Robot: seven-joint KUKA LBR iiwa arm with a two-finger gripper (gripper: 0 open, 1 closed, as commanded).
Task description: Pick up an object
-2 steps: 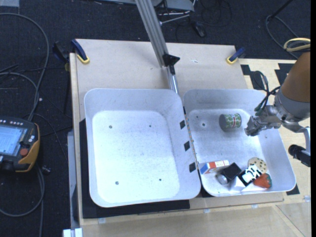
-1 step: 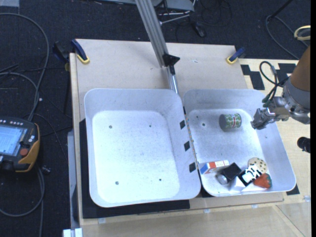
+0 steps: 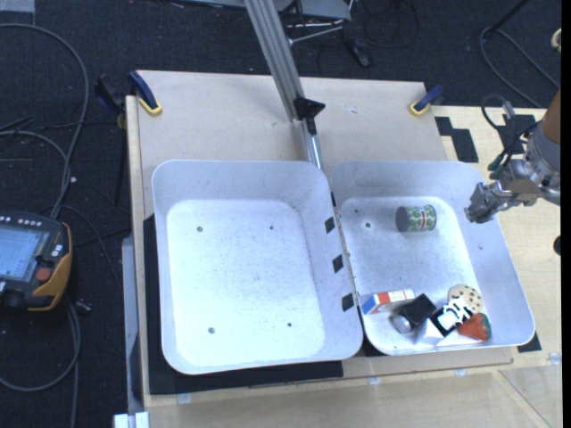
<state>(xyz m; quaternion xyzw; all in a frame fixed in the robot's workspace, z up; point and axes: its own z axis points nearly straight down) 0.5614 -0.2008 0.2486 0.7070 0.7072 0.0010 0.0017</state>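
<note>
- My hand (image 3: 482,205) sits at the right bin's (image 3: 500,257) upper right rim, nothing between the fingers that I can see; whether they are apart or closed I cannot tell.
- Arm comes in from the right edge, wrist cables bunched above the hand.
- Nearest object: one green can (image 3: 416,218) lying on its side in the right bin's upper part, near the hand but apart from it.
- Bottom right corner of the same bin: a cluster of small items touching or overlapping. I count one red, white and blue box (image 3: 385,300), one black block (image 3: 416,310), one black-and-white piece (image 3: 456,313), one red item (image 3: 475,327). Others may be hidden.
- Two white bins in all; the left bin (image 3: 169,239) adjoins the right one.
- One bench (image 3: 223,123) under both; two yellow-and-blue clamps at its far corners.
- One teach pendant (image 3: 31,261) on the floor, far left.
</note>
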